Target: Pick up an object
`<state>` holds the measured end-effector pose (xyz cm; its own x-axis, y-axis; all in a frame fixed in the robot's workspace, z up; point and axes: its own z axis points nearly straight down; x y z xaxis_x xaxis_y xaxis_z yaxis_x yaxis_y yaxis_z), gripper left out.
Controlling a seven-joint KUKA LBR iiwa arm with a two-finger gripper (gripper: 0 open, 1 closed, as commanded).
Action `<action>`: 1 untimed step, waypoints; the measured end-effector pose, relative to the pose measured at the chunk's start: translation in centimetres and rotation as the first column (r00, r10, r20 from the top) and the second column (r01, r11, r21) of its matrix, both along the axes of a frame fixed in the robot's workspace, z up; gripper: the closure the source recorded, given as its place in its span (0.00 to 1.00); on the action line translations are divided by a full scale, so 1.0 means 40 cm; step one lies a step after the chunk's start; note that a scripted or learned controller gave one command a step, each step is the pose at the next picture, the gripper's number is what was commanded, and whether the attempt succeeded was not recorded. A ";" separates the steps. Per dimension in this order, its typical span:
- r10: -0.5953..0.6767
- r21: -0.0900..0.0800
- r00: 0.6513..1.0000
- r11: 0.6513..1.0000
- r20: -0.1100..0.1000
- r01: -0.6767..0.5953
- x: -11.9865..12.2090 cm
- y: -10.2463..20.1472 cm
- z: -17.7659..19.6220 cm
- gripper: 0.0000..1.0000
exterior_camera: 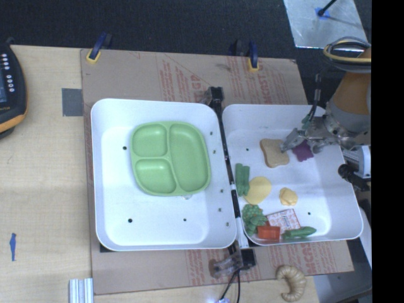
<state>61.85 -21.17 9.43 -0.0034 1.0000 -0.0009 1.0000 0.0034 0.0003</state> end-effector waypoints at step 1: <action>0.002 0.000 1.000 1.000 0.002 -0.002 0.100 -0.001 0.029 0.00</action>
